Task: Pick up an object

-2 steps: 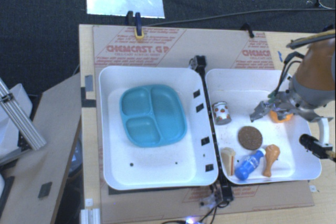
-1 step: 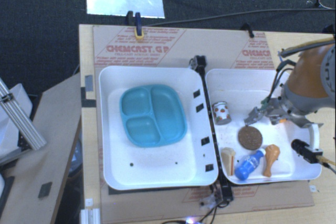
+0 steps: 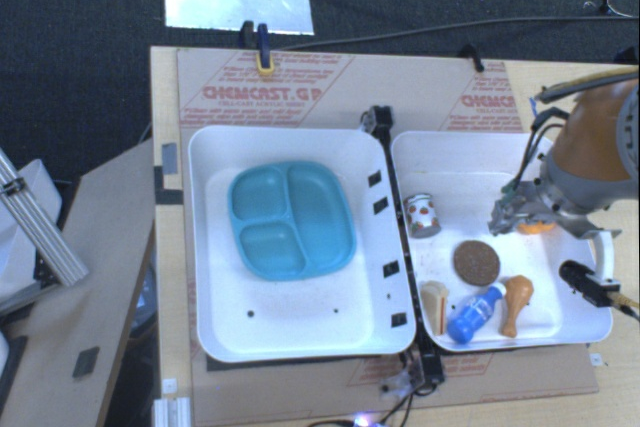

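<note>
beside the fingers (image 3: 507, 215), a small orange object (image 3: 537, 227) lies partly hidden.

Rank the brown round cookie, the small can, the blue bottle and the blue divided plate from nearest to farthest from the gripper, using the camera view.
From the gripper, in the right bin:
1. Brown round cookie, just below-left of it.
2. Small can, to its left by the bin wall.
3. Blue bottle, at the bin's near edge.
4. Blue divided plate, in the left bin.

A divided plate (image 3: 292, 220) lies in the left bin (image 3: 215, 315); a bottle (image 3: 472, 314) and cookie (image 3: 476, 261) lie in the right bin (image 3: 470, 150).
</note>
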